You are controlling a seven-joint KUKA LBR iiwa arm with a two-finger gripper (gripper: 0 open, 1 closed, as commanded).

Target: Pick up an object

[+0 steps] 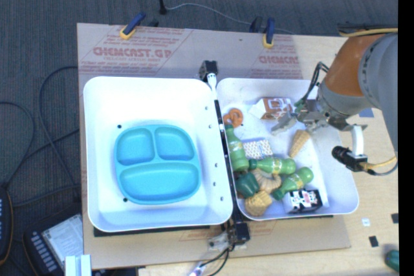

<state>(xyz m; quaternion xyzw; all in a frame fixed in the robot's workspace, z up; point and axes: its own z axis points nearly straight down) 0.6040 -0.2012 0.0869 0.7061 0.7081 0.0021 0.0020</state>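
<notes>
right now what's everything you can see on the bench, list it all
bins: 2, white, side by side on the bench
divided plate: 1, light blue, in the left bin
orange ring: 1, orange, upper left of the right bin
snack packet: 1, white and brown, top of the right bin
ice cream cone: 1, tan, right bin, just below the gripper
patterned packet: 1, white with dots, middle of the right bin
green toy foods: several, green, lower half of the right bin
black-and-white item: 1, lower right corner of the right bin
clamps: 2, blue and yellow, top edge of the board
arm: 1, grey with an orange band, from the right
gripper: 1, metal, over the right bin's upper part
</notes>
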